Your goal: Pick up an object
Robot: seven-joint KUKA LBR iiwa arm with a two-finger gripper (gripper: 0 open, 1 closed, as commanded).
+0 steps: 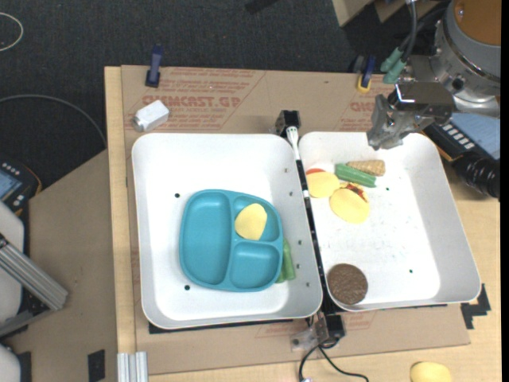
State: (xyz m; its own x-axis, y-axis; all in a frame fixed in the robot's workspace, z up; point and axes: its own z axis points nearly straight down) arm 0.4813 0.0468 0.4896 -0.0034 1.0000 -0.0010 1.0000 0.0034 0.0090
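End effector (387, 136) above right bin's (445, 213) far edge | opening unclear | green bean (355, 174) just below-left, apart

The table (71, 213) was pale wood, and on it lay a sheet of brown cardboard (238, 94) printed with faint red lettering. Blue clamps (154, 66) gripped the cardboard's far edge, one near the left corner and another (365, 73) further right. Beyond the table the floor (119, 14) was dark, speckled carpet, with a thin pale cable (9, 29) looping across it at the upper left. An aluminium rail (32, 281) slanted in at the lower left. The light was even and soft.
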